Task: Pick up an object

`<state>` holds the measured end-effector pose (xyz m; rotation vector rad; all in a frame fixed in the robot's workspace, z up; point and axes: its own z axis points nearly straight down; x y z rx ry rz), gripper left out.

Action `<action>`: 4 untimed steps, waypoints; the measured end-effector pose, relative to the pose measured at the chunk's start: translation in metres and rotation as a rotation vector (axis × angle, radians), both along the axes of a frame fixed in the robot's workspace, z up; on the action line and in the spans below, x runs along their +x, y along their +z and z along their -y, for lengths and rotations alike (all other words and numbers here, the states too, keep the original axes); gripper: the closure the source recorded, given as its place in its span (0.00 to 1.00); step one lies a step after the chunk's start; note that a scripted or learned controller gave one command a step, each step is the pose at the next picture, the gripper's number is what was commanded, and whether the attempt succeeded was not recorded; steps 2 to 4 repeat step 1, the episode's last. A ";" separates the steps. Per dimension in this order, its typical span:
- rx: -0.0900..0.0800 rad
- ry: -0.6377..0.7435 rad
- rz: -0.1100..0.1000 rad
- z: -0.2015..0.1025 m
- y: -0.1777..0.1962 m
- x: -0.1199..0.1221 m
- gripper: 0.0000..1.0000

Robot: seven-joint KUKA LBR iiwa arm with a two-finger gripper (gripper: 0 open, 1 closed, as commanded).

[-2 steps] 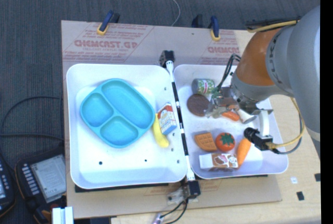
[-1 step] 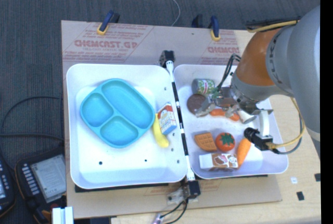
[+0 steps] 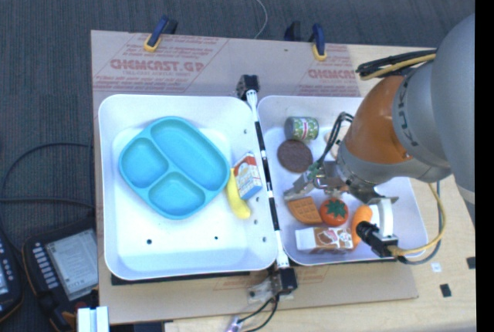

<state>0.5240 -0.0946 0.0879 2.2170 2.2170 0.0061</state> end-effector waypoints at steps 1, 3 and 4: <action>-0.001 -0.001 0.003 0.001 0.011 0.001 1.00; -0.001 -0.001 0.003 0.001 0.011 0.001 1.00; -0.001 -0.001 0.003 0.001 0.011 0.001 1.00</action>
